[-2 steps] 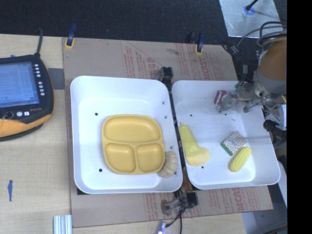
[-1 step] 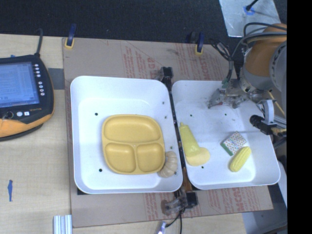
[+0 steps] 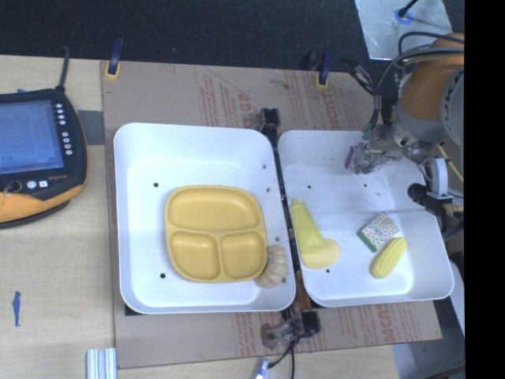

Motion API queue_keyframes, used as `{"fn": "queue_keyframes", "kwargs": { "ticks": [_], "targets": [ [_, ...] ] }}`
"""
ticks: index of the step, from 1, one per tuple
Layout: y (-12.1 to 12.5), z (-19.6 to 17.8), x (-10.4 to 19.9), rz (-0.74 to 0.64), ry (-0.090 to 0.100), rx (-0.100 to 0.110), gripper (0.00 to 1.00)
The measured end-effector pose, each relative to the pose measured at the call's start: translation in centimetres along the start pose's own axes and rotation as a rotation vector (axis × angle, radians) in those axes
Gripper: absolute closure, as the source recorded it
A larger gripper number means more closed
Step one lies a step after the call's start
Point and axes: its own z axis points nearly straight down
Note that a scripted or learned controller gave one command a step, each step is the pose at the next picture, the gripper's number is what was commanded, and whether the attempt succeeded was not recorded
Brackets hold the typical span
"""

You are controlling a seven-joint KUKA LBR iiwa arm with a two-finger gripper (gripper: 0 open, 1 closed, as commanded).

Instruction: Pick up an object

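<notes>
Nearest me, at the front of the desk, the left bin holds a yellow divided tray with a small beige lump tucked against its front right corner, right by the bin wall. Across the divider, the right bin carries three candidates: a yellow corn cob toward the front right, a small patterned packet just behind it and touching or nearly so, and a pale yellow bottle-shaped toy lying along the left wall. Farther back, the gripper sits low over the bare rear floor of that bin, well apart from all three, and nothing is visible between its tips; how wide it stands I cannot tell from here. That, to my eye, is the main hazard: a close at this spot would catch only air or scrape the plastic. If it heads for the corn, the packet crowding it could be nudged or pinched along with it, and the rounded cob looks liable to roll out of a pinch. The bottle hugging the wall leaves little room for a finger on that side. Beyond the bins, a tablet rests at the far left.
</notes>
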Motion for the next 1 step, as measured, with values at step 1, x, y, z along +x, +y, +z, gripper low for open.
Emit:
{"fn": "queue_keyframes", "kwargs": {
  "ticks": [1],
  "targets": [
    [-4.67, -4.81, 3.51, 0.003, 0.001, 0.001, 1.00]
  ]
}}
